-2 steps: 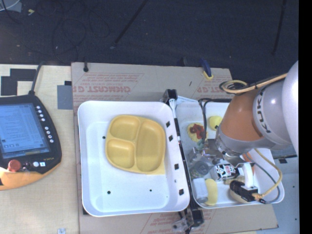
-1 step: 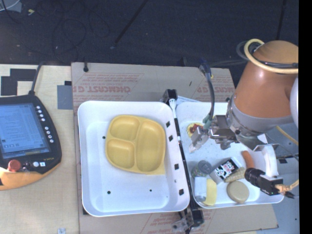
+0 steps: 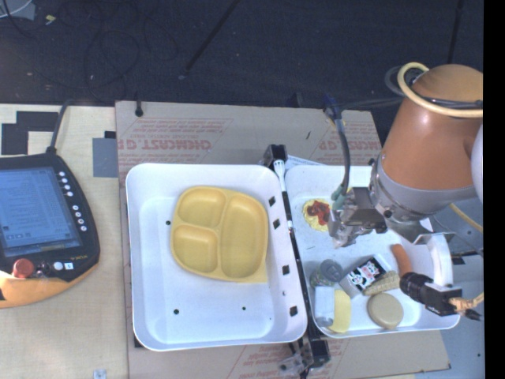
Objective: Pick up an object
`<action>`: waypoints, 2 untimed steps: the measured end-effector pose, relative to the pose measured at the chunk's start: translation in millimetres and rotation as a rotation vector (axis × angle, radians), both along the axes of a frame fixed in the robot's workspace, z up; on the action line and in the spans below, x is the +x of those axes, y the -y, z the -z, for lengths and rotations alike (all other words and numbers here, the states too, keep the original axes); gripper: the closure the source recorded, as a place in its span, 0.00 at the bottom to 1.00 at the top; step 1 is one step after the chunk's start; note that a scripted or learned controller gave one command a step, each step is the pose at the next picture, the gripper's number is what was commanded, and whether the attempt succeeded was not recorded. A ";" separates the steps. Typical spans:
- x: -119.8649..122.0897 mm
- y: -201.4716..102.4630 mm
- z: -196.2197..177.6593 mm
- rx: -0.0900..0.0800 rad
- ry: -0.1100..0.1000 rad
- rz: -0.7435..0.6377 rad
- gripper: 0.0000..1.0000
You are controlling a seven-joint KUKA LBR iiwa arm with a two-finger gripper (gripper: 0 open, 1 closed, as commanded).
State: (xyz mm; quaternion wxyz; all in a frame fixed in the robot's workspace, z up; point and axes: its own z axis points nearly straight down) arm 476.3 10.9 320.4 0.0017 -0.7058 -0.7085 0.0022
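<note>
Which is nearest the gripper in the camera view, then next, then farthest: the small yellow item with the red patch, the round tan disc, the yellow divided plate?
Gripper is over the right bin.
1. Small yellow item with the red patch, just to its image-left.
2. Round tan disc, toward the right bin's front.
3. Yellow divided plate, in the left bin.
</note>
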 end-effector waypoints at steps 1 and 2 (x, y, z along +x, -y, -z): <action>-0.1 -0.4 0.4 0.000 -0.001 -0.002 0.00; 0.1 0.1 -9.1 -0.001 -0.003 -0.004 1.00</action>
